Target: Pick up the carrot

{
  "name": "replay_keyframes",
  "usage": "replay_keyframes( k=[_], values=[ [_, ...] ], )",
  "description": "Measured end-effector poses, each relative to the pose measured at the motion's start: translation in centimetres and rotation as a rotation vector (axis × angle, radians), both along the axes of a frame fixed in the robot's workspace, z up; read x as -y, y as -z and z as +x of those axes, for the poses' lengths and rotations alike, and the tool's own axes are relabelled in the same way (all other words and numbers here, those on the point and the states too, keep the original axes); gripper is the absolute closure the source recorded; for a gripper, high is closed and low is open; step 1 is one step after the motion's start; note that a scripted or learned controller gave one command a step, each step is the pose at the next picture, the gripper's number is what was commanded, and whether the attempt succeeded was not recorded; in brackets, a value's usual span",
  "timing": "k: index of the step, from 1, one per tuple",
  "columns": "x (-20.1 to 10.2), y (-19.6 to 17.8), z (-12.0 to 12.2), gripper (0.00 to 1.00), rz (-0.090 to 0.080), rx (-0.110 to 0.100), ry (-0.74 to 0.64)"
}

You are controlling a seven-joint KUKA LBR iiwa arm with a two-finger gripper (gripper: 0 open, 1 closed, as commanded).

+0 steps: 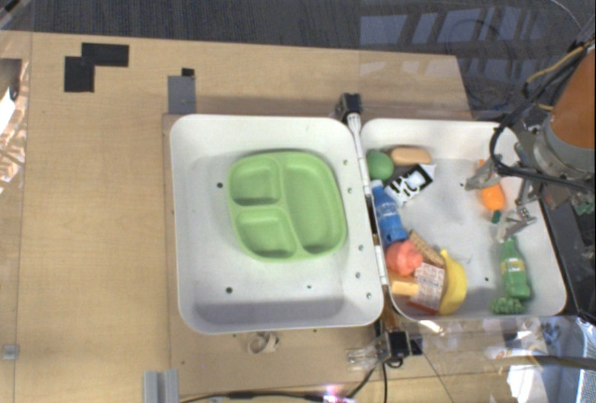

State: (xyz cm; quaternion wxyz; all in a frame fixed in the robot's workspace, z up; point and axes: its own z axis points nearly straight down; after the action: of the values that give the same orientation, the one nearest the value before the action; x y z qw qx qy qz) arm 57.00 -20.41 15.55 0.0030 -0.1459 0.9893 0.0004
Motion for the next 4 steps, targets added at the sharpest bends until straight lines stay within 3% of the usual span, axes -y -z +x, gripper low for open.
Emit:
replay_keyframes(
  k=[1,2,3,4],
  values=[
    [0.2,6.6,1.5,0.00,-0.005,0.011,-0.040],
    [0.1,6.6,-0.4,0.00,-0.001,0.010,0.264],
    [0.0,6.6,6.9,0.00,0.002,0.010,0.500],
    [-0.1,6.6,0.6,0.00,0.003,0.008,0.636]
  ],
)
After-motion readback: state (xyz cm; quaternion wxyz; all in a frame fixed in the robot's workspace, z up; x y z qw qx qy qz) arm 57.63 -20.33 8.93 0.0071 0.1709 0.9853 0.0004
